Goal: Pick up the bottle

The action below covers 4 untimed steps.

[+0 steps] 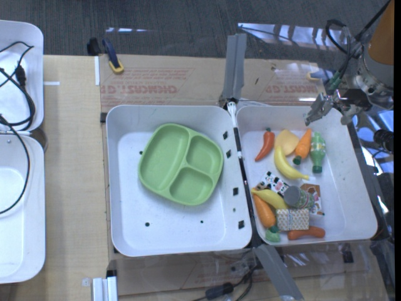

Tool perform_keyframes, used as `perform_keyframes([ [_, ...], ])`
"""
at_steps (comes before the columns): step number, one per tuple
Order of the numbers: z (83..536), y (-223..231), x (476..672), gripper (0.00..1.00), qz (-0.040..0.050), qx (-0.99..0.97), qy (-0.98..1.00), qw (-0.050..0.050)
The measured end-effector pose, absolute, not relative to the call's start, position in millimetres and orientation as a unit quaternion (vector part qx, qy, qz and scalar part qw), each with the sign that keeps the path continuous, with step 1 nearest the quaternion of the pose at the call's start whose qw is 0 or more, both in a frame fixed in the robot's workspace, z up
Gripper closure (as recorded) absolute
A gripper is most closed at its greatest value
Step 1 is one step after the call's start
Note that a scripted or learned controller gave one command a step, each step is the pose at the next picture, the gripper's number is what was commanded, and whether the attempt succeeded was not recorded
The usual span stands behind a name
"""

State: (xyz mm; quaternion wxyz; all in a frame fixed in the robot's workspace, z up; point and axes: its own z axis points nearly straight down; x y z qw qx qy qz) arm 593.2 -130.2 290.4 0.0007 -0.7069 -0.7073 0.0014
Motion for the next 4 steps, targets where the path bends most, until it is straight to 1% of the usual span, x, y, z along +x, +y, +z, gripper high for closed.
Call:
perform_keyframes([
  [1,121.3,-152.3,589.1,0.0,0.001,-0.682,-0.731,0.001],
  [2,90.7,-110.7,584.4,0.0,0.001,-0.68,-0.733,0.001],
  [3,183.0,-190.6,639.5,0.0,0.0002,-0.644,-0.765,-0.002],
  [4,117.0,-220.4,620.0,0.0,0.0,-0.611,-0.791,0.001],
])
